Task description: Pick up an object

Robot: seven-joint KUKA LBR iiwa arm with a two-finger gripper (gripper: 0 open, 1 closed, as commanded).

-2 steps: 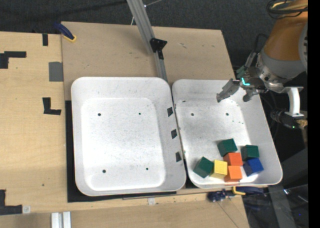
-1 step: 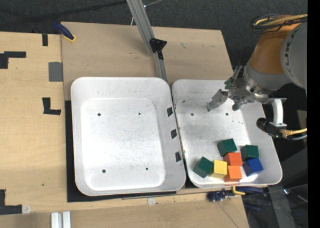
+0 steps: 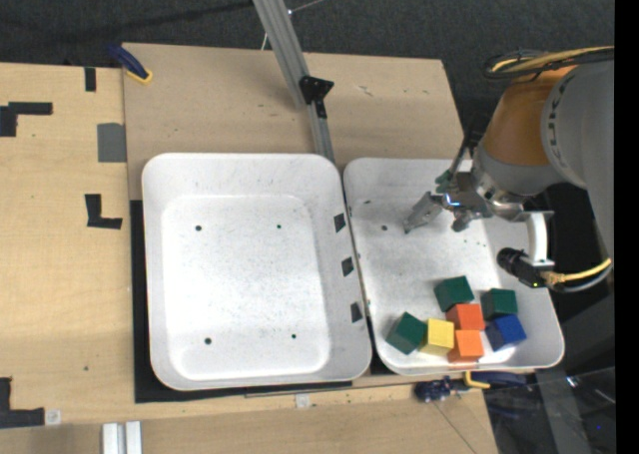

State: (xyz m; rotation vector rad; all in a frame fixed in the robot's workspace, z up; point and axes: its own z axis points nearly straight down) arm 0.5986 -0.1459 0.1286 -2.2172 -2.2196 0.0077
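Your hand (image 3: 436, 213) hangs over the upper part of the right bin (image 3: 399, 183), fingers spread apart with nothing between them. The blocks (image 3: 459, 320) sit clustered in that bin's lower corner, well apart from it.

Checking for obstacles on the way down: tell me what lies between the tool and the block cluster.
Bare white floor of the right bin, in the camera view; the tool sits apart from the blocks.

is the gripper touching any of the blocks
Apart. The camera view shows the gripper over bare floor of the right bin, with clear white space before the nearest green block.
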